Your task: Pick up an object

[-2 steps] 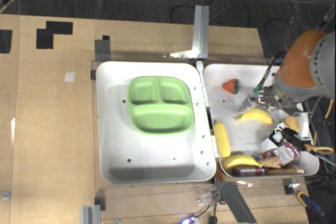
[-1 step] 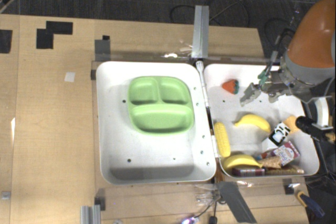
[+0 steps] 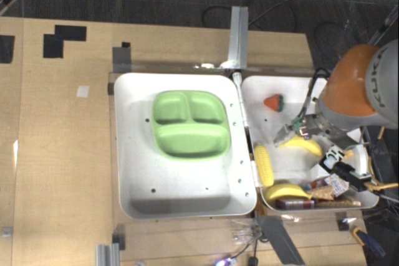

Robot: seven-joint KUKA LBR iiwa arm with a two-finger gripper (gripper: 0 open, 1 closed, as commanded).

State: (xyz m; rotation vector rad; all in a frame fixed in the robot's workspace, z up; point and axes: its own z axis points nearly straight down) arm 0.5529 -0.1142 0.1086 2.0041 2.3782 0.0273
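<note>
Arm [image 3: 361, 87] is reaching in from the right and hanging over the right bin [image 3: 252, 93]. The hand [image 3: 298, 129] is sitting low in that bin, just at the left end of a yellow banana [image 3: 305, 146]. From this slanted overhead view I cannot tell how the hand is set, wide or narrow, nor whether anything is caught in it; the wrist is covering most of it.

Contents of the right bin: a small red strawberry-like piece [image 3: 273, 102] lying toward the far wall, apart from the hand; the banana near the middle, partly under the wrist; an ear of corn [image 3: 264, 164] lying lengthwise along the left wall; a second yellow fruit-like piece [image 3: 288, 190] at the near left corner; beside it a dark bottle-like item [image 3: 296, 203] and a crinkled packet [image 3: 330, 187], crowding the near wall. The left bin [image 3: 124, 196] is carrying a green divided plate [image 3: 189, 123], lying flat. Both bins are sitting on the wooden worktop [image 3: 56, 152].

Step, as I am judging it: the approach or descent onto a target, most likely the banana, since the hand is standing right beside it. No lift is evident.

Next move, judged: the banana needs to be sitting squarely inside the grip before closing, then a straight rise clear of the bin wall. Risk I am noting: the banana is curved and smooth, so a grip at its tip may be slipping off.
</note>
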